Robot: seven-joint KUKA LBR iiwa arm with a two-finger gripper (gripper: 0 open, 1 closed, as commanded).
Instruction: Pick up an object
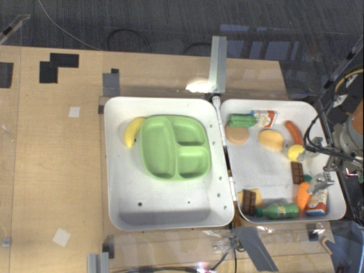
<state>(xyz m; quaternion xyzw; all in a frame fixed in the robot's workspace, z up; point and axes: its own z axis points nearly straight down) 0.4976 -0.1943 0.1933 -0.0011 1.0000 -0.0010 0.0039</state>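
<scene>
The right bin [267,164] holds a scatter of small toy foods, smooth and plastic-looking: a green packet [242,120] lies along its far wall beside a white and red carton [265,117], with a round tan cookie-like disc [237,135] just below the packet. A yellow, rounded lump [271,140] sits near the middle of the far half, a glossy red sausage [293,132] slants to its right, and a small yellow lemon-shaped piece [295,152] lies just below the sausage. A dark brown chocolate bar [297,173] stands lengthwise by the right wall, above an orange carrot [303,194] and a white and red bottle-like pack [317,203] in the near right corner. Along the near wall rest a green bottle [278,211] on its side and another brown bar [248,200] over a yellow piece. The gripper [325,181] hangs at the bin's right edge, just above the carrot and pack; whether it is apart or together cannot be told here. The left bin [122,209] carries a pale green divided plate [173,147] with three compartments, matte and rounded, and a yellow banana [133,132] touching its left rim. Both bins rest on a light wood tabletop [51,169].
</scene>
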